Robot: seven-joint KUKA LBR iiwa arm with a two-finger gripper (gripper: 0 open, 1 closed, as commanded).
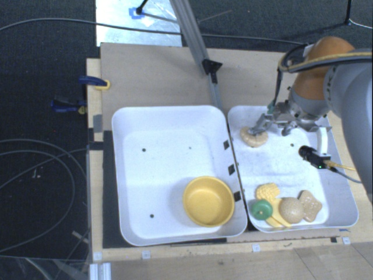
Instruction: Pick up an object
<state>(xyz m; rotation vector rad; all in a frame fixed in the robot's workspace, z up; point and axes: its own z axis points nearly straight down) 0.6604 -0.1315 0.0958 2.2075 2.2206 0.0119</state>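
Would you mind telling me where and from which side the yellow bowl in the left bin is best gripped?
I would take the yellow bowl by its rim, coming straight down from above. It sits upright with its mouth open, so the thin rim offers a lip to pinch. The edge toward the middle of the left bin looks easiest, since the opposite edge lies close to the bin's wall.

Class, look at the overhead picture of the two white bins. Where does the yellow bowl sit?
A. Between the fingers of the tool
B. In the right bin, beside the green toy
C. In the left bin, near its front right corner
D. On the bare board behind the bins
C: the yellow bowl rests on the floor of the left bin, close to its front right corner, apart from the small toys in the right bin.
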